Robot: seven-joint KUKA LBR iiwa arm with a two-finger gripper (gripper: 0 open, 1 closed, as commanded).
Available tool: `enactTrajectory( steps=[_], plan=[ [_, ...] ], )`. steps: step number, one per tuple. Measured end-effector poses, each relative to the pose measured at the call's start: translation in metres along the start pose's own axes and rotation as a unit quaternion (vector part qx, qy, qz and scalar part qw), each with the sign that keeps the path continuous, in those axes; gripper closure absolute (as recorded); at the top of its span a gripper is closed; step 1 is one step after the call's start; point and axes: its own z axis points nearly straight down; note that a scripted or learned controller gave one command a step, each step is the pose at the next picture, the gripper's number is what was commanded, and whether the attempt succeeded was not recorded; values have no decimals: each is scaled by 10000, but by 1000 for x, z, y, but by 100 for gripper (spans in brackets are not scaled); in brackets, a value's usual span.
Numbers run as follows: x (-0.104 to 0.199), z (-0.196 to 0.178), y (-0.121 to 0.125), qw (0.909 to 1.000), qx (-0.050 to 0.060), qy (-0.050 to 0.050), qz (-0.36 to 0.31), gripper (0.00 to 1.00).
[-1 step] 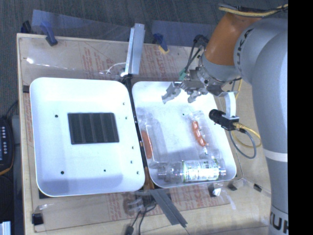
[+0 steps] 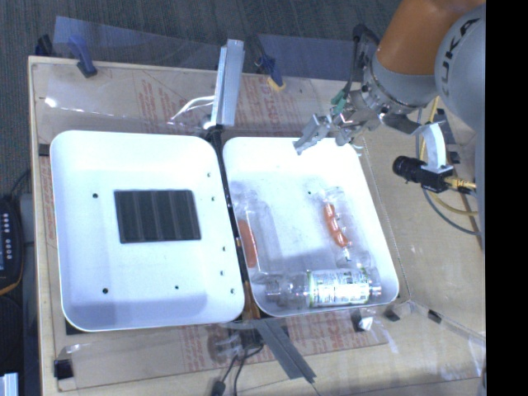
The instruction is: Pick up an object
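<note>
Pincer [image 2: 318, 134] over right bin's [image 2: 375, 246] far edge, grip unreadable.
Inside: labelled bottle [image 2: 338, 288] along near edge, orange-filled packets [image 2: 335, 221] above; left bin [image 2: 74, 221] carrying dark grid [image 2: 157, 216].

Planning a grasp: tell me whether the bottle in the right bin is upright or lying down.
Lying down: the bottle rests on its side along the right bin's near wall.

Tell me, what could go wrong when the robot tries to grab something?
The bottle lies tight against the right bin's near wall, so the end effector may bump that wall. The bags look clear and slippery, so they might slide out. The end effector hangs over the far rim, away from everything.
</note>
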Motion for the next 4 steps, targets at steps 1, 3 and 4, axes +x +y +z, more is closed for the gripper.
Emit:
enactTrajectory(
  steps=[1, 3, 4],
  plan=[
    [-24, 72, -55, 9998, 22, 10, -184, 0],
    [-43, 155, -57, 10000, 16, 11, -88, 0],
    [-44, 155, -57, 9998, 12, 8, -205, 0]
  ],
)
